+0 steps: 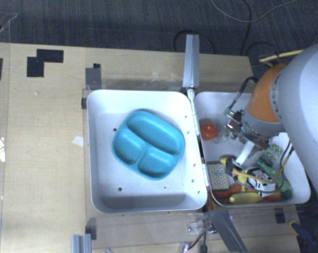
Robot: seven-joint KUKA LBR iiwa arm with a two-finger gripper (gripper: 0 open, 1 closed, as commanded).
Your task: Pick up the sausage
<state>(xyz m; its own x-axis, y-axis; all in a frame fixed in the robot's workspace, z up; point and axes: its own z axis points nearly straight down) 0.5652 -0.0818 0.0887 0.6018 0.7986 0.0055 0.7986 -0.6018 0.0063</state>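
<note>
You'll find the grey arm's pincer [242, 157] low in the right-hand white bin [301, 191], at the lower right of the frame, over a heap of toy food — whether it is clenched or released, you cannot tell. No sausage stands out in that clutter, so the pick looks not yet done.
</note>
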